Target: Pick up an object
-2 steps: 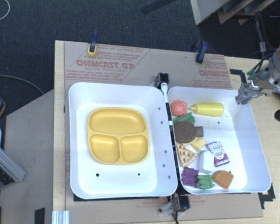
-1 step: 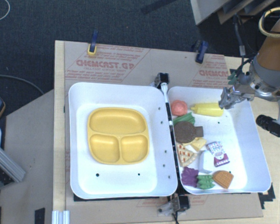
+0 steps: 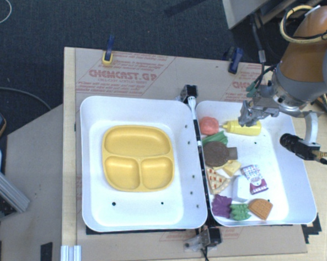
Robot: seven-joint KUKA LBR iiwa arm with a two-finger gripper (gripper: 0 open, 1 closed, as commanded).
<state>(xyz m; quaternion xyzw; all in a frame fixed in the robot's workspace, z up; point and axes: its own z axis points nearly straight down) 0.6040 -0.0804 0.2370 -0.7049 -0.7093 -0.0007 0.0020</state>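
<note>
Tool (image 3: 251, 119) is down over the yellow mustard bottle (image 3: 242, 127) at the far end of the right bin (image 3: 298, 179) — whether it's apart or clamped, I cannot tell. This reads as the grasp step; next comes a clean close and a straight lift. Just left of it, the pink toy (image 3: 209, 124) — then the brown patty (image 3: 215, 153) nearer us. Well left, the yellow divided plate (image 3: 138, 156) in the left bin (image 3: 90, 150).
</note>
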